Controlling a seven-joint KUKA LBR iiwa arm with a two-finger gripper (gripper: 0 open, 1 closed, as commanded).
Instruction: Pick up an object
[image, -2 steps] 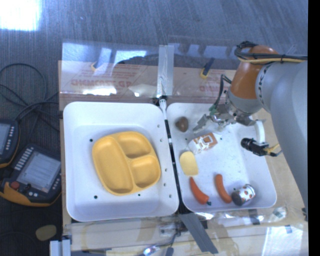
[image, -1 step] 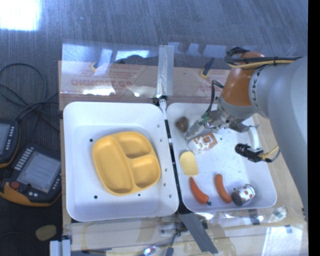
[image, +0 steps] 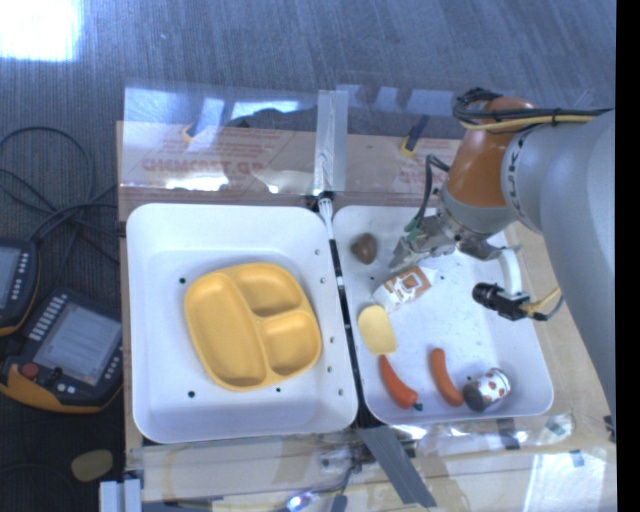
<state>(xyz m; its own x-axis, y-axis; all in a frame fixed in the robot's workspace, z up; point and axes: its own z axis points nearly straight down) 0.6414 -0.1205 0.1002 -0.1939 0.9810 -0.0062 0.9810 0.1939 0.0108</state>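
Jaws (image: 418, 243) stood low in the right bin (image: 520, 385), upper middle; whether spread or closed could not be told; small white-and-orange packet (image: 405, 287) lay just below them, near or touching; brown round object (image: 365, 247) sat just to their left; yellow divided plate (image: 254, 324) in left bin (image: 160, 400).

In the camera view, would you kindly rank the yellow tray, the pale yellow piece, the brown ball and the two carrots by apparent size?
1. Yellow tray, by far.
2. Pale yellow piece and the two carrots: too alike to rank.
3. Brown ball, smallest.
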